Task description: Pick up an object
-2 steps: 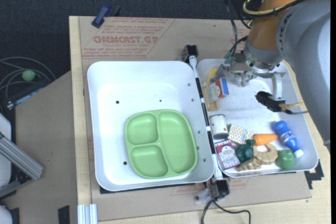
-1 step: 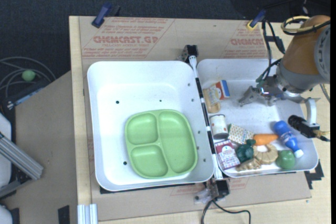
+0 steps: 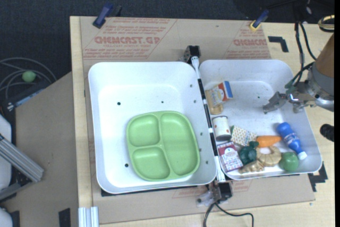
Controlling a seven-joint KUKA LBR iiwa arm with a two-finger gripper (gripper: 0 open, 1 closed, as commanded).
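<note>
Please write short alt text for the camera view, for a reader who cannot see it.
A gripper hovers over the right bin, whose near end holds small toys, including a blue bottle. The left bin holds a green divided plate.

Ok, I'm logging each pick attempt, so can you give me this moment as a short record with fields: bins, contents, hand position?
left bin: shallow white bin holding a light green three-compartment plastic plate
right bin: shallow white bin with small items crowded along its near and left sides
items seen: blue plastic bottle, orange carrot-shaped toy, green ball, small white can
hand: over the right bin's far right part
held: nothing visible between fingers
</note>
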